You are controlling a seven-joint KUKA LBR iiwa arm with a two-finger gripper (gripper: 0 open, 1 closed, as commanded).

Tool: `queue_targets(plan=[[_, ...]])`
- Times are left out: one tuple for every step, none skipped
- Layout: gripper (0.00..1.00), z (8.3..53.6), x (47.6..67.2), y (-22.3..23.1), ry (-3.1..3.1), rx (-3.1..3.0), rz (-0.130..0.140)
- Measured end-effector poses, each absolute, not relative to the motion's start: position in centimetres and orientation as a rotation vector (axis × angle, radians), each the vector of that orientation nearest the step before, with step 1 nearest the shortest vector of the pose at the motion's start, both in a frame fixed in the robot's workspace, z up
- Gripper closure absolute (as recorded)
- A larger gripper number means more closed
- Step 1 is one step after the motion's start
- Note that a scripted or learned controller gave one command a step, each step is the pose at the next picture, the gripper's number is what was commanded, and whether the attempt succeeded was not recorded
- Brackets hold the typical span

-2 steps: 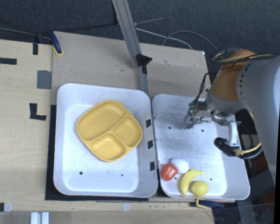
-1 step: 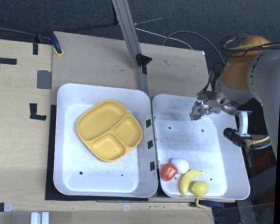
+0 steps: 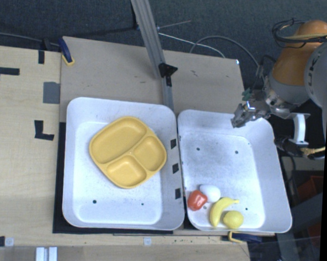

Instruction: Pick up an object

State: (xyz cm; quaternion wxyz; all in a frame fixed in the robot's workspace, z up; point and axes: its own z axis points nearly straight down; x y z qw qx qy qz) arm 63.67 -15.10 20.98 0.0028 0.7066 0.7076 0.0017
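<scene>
Banana [image 3: 220, 209] curves upward-right, beside lemon [image 3: 233, 219].

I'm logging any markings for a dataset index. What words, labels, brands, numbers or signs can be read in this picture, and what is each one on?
None: no readable text.
Yellow tray: plain, no print.
Banana, lemon, red fruit, white egg: no labels.
Bins: only dark specks, no writing.
Black tape marks on the bench: shapes, not letters.
Arm and claw: no legible brand.
</scene>
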Motion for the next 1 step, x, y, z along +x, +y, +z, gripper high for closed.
queue_targets(plan=[[1.0,23.6,63.75,-15.05,2.222,2.218,0.003]])
